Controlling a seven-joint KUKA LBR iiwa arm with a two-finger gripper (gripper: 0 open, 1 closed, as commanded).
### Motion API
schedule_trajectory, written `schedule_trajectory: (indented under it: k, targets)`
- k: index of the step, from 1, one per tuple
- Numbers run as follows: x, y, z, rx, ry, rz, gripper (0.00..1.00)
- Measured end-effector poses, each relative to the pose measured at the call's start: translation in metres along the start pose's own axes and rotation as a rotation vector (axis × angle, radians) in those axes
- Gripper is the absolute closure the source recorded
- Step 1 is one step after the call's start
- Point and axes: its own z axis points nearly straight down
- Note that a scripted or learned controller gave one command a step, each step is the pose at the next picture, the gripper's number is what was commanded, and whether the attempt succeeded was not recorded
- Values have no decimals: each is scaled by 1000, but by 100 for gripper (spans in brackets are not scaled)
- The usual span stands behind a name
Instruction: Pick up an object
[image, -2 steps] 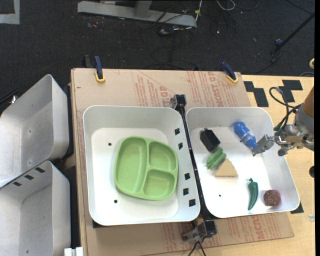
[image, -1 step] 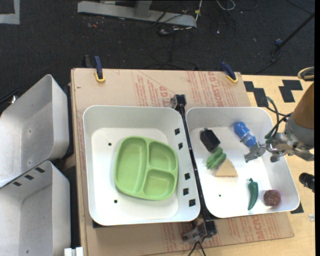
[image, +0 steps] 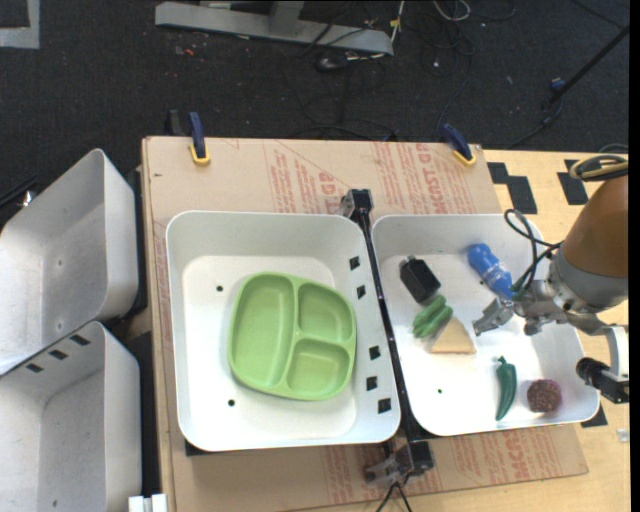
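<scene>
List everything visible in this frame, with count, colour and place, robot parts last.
bins: 2, white, side by side on the bench
divided plate: 1, light green, middle of the left bin
black block: 1, black, upper left of the right bin
blue object: 1, blue, top of the right bin
green pod: 1, green, right bin, touching the wedge
wedge: 1, tan, right bin centre
chili pepper: 1, dark green, lower right bin
round object: 1, dark red, lower right corner
spare bins: 2, white, left of the bench
clamps: 2, yellow and blue, back edge
arm: 1, grey and orange, right
gripper: 1, grey, over the right bin
</scene>
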Motion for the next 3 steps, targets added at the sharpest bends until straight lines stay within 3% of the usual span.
schedule_trajectory:
  k: [1,2,3]
  targets:
    - [1,0,24,-2,-1,0,0]
    - [0,1,13,-4,-1,0,100]
    - [10,6,-44,-7,-2,-4,100]
